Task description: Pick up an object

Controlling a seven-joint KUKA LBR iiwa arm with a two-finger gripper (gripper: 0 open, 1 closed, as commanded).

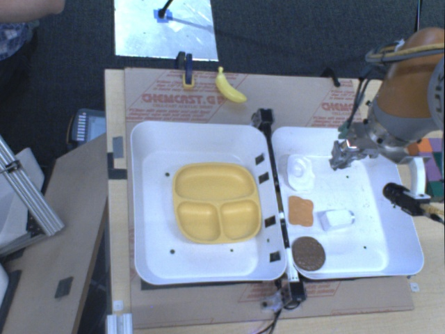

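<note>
- Pincer (342,156): hangs over the back part of the right bin, just right of the white cup; can't tell if it's parted or shut at this size, and nothing visible between the tips. Grey arm w/ orange band comes in from the right above it.
- Left bin (149,186): white, shallow; holds a yellow divided tray (214,202), three compartments, lying flat near the middle. Looks like stiff moulded plastic, light but wide — prob. too broad to span; a rim edge would be the place to take it.
- Banana (229,88): small, yellow, lies on the brown board behind the left bin, outside both bins. Beside it a yellow clamp (187,75) on the board edge.
- Board (292,92) under the bins: red print reads "CHEMCAST", repeated and partly covered; more red print at the front edge, too small to read.
- Right bin (396,249): the likely pick candidates sit in its left half, in a rough row front to back.
- White cup (299,172): nearest the pincer, at the back. Looks light, thin-walled, maybe slick; pinch across the rim or body, gently.
- Orange-brown flat piece (301,211): mid bin; thin, lies flat, hard to get under — take by the edges.
- White block (336,219): just right of the flat piece; small, looks rigid and light, easiest grab across its short sides.
- Brown disc (309,253): front of bin; round, flat, low — grip across the diameter.
</note>
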